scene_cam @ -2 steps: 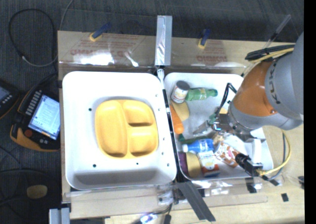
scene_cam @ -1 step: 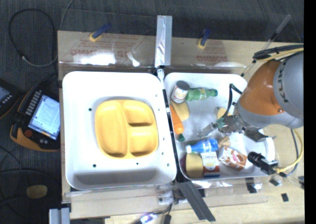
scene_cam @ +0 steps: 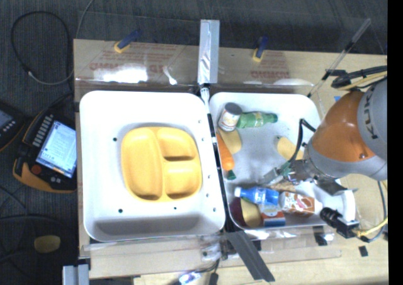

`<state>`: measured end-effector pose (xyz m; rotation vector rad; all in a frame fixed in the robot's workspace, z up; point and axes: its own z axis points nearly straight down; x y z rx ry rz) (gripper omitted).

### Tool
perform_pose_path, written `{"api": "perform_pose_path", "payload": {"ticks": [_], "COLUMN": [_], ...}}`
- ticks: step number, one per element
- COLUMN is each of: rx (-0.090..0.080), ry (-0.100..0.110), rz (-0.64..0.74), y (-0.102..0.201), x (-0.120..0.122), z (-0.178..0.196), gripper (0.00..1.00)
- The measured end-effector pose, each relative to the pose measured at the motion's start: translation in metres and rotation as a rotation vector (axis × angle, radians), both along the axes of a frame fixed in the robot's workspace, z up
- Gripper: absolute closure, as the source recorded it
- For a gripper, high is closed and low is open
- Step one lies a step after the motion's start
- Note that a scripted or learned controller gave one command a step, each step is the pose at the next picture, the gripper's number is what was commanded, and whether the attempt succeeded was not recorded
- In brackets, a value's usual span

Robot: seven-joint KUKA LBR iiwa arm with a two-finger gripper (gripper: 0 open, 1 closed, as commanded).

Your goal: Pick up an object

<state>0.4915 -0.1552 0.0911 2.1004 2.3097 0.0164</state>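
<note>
The right bin point(scene_cam: 264, 102) holds a green bottle point(scene_cam: 255, 119), a small can point(scene_cam: 229, 116) with a silver top, an orange bottle point(scene_cam: 225, 158), a blue-labelled bottle point(scene_cam: 261, 197), a red-and-white packet point(scene_cam: 298, 202) and tan rounded items point(scene_cam: 285, 146). My gripper point(scene_cam: 283, 174) hangs low over the middle right of this bin, just above the blue-labelled bottle and the packet. The arm's orange band point(scene_cam: 337, 129) sits over the bin's right side and hides part of it.
The left bin point(scene_cam: 101, 151) holds a yellow divided tray point(scene_cam: 161, 162). A metal divider point(scene_cam: 208, 51) stands between the bins at the back. A handheld pendant point(scene_cam: 47, 150) lies on the floor to the left.
</note>
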Motion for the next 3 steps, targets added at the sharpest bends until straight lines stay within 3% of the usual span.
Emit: {"api": "perform_pose_path", "payload": {"ticks": [1, 2, 3], "rx": [0.009, 0.01, 0.005], "ry": [0.014, 0.011, 0.025], "rz": [-0.038, -0.038, 0.085], "y": [-0.009, -0.008, 0.078], "x": [0.02, 0.022, 0.036], "z": [-0.001, 0.007, 0.112], "gripper": [0.0, 1.0, 1.0]}}
